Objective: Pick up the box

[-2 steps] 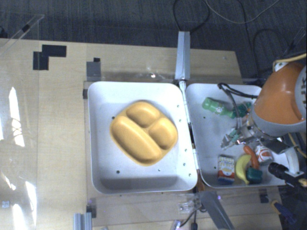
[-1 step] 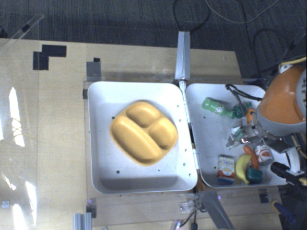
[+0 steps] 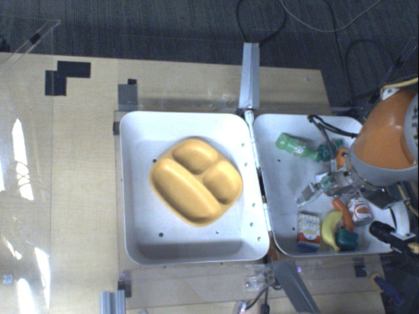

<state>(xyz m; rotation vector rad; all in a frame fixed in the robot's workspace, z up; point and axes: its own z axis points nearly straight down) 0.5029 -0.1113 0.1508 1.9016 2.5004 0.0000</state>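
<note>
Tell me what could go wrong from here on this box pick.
1. The box sits in the right bin's near corner, packed against a yellow piece and a teal piece; the fingers may catch those instead.
2. The gripper hangs over the clutter beyond the box, so dropping straight down would likely miss it.
3. The bin's wall beside the box leaves little room for a finger.

You have a pale wooden counter (image 3: pixel 72 195) carrying two shallow white bins side by side, the left bin (image 3: pixel 131 241) touching the right bin (image 3: pixel 281 241); black tape marks (image 3: pixel 64 75) sit near its far-left corner
</note>
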